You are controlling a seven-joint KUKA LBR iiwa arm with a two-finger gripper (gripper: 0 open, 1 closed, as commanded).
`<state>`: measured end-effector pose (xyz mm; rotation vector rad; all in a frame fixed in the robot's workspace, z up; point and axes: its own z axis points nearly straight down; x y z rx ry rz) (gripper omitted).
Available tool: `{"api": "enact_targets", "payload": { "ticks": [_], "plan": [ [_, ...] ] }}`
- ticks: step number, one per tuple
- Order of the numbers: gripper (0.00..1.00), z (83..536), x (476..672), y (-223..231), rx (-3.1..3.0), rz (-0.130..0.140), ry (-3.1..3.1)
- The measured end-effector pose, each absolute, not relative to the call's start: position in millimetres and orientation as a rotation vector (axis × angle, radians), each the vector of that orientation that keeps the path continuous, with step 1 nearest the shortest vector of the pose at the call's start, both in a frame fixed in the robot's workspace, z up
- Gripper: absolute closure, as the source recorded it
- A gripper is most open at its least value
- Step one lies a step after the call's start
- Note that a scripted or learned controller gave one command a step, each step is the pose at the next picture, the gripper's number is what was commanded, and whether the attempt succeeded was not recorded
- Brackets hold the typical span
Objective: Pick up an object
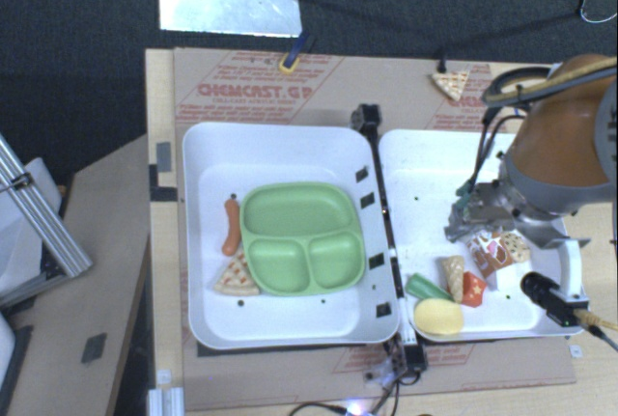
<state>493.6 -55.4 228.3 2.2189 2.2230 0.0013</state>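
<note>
1. In the left bin [198,211], a green divided plate [301,238] lies flat, with a toy sausage [232,224] just beside its left rim and a cracker wedge [236,278] touching its lower left corner. All three lie well apart from my arm. Risk here is low unless I swing across the divider.

2. Along the divider [379,221] between the bins, dark clips stand proud. A low sweep leftward could snag my claw on them.

3. In the right bin [425,173], the candidates cluster at the lower edge: a green piece [422,287], a yellow lemon-like item [438,316], a tan wafer [452,275] and a red piece [473,289]. The wafer and red piece touch. A descent here could pinch two items, or push the round yellow one against the bin wall.

4. My claw [470,219] hangs over the right bin, just above a printed packet [498,251]. I cannot tell how far my claw is opened, or whether it has hold of anything; my wrist hides this.

5. The packet looks thin and flat. I judge that a grasp on it may slip off or scrape the bin floor.

6. On the bench [386,86] beyond the bin, a second wedge [450,83] lies out of play.
</note>
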Motion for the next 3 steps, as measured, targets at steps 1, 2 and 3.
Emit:
{"api": "enact_targets", "payload": {
  "ticks": [1, 2, 3],
  "plan": [
    [1.0, 234.0, 505.4, -60.4, 2.217, 0.003, 2.223],
    [1.0, 233.8, 499.9, -57.8, 2.218, 0.001, 2.224],
    [1.0, 216.6, 506.3, -52.4, 2.217, 0.0, 2.226]
  ]
}}
